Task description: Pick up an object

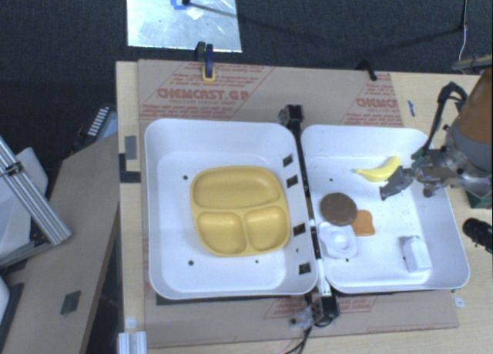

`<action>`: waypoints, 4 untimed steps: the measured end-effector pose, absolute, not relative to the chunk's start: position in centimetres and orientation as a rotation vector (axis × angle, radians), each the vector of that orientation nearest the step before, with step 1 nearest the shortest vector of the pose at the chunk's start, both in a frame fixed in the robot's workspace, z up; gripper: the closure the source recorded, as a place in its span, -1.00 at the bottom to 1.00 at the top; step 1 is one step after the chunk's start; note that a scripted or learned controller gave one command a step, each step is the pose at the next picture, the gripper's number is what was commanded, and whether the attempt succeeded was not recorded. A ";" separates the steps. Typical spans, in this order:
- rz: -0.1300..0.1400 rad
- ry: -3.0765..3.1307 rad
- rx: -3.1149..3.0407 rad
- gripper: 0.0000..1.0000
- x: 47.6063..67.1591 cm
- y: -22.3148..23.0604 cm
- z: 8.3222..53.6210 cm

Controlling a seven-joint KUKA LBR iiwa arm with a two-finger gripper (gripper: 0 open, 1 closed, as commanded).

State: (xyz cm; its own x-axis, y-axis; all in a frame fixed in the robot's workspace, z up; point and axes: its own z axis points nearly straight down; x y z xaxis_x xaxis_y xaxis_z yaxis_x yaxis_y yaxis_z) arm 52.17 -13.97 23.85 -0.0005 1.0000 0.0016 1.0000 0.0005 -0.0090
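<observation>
- Bins: two shallow white plastic bins sit side by side on the cardboard-covered surface (323, 87), the left bin (166, 214) at frame centre and the right bin (443, 264) toward the right edge.
- Left bin holds a yellow three-compartment plastic tray (235, 210), lying flat near its middle.
- Right bin holds a yellow banana-shaped toy (379, 169) in its upper part, a round brown disc (338, 208) near its left wall, a small orange piece (363, 224) touching the disc's lower right, a white cup-like object (337, 241) just below the disc, and a small white block (414, 252) near the lower right corner.
- Grey arm with an orange band (471, 125) reaches in at the right edge of the frame.
- Its claw (399, 183) hangs over the right bin, just beside the banana toy's right end; nothing is seen between the fingers, and whether they are spread or closed cannot be told.
</observation>
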 end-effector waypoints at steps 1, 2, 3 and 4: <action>-0.002 -2.226 -2.219 -1.00 52.4 -14.0 24.4; 0.003 -2.221 -2.217 -1.00 52.1 -13.8 18.1; 0.003 -2.220 -2.219 -1.00 51.7 -14.5 12.2; -0.003 -2.223 -2.223 -1.00 51.8 -14.6 8.5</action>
